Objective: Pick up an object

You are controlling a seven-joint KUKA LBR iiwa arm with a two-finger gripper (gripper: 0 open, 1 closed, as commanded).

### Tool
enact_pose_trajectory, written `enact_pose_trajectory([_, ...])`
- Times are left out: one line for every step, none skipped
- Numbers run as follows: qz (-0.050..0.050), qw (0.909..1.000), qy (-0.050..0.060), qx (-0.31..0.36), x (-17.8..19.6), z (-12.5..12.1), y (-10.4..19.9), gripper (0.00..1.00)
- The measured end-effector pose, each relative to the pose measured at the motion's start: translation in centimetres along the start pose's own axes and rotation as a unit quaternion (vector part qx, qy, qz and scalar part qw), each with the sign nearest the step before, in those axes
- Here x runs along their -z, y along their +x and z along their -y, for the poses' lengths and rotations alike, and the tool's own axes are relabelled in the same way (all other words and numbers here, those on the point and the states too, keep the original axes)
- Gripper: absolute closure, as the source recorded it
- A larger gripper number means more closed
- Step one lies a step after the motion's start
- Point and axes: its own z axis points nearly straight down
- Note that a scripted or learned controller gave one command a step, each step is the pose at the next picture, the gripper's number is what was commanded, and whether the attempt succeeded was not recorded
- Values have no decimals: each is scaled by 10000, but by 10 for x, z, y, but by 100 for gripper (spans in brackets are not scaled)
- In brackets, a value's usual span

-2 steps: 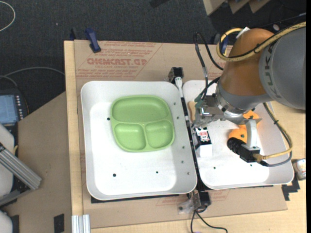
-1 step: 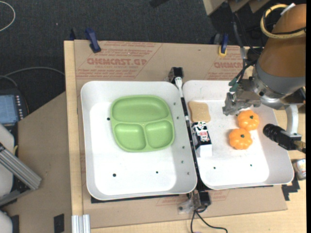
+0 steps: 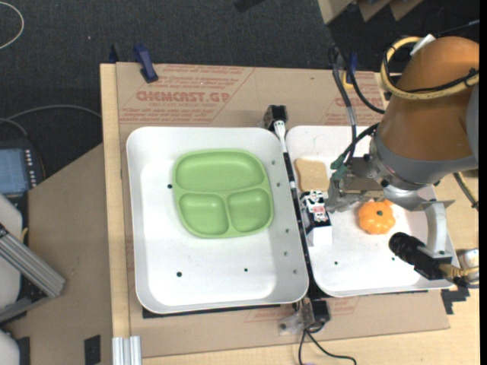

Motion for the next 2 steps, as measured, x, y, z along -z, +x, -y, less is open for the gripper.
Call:
enact_pose_trajectory([12,9999,-126,-22,152,-4,-11,100])
enact_pose_trajectory([17,10000,-4,-42,115,-2,-23,100])
